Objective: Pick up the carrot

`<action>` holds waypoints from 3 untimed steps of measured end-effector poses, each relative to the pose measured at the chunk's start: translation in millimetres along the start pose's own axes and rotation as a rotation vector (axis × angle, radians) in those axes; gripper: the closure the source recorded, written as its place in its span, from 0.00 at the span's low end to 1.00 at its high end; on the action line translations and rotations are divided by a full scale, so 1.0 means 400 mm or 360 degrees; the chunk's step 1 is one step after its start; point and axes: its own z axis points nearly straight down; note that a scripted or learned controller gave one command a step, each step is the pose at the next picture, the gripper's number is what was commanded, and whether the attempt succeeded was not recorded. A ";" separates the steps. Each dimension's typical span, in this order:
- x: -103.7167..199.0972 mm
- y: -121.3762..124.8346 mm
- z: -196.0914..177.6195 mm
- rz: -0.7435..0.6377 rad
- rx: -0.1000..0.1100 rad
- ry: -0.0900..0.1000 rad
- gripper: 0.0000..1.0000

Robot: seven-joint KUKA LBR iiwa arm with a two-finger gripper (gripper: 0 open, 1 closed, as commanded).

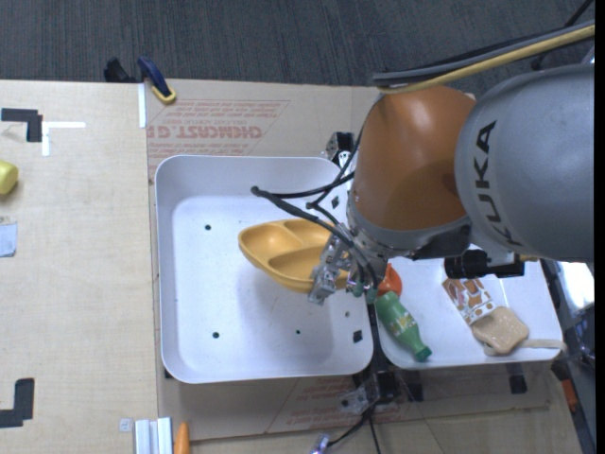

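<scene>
A small orange-red piece (390, 280), which may be the carrot, peeks out from under the wrist at the left end of the right bin (444, 353). The arm hides most of it. My gripper (338, 274) hangs low over the wall between the two bins, just left of that orange piece and at the right rim of a yellow divided bowl (276, 248). The arm's big orange band and grey body cover the upper part of the right bin.
The yellow bowl lies in the left bin (189, 291), right of centre. In the right bin a green bottle (402, 324) lies next to the orange piece, with a printed packet (470, 297) and a bread slice (500, 330) further right. Cables run by the gripper.
</scene>
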 end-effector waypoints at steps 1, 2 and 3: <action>0.001 0.001 -0.017 -0.0008 0.0006 0.0004 1.00; 0.001 0.002 -0.033 -0.0014 0.0013 0.0009 1.00; 0.001 0.002 -0.049 -0.0020 0.0019 0.0014 1.00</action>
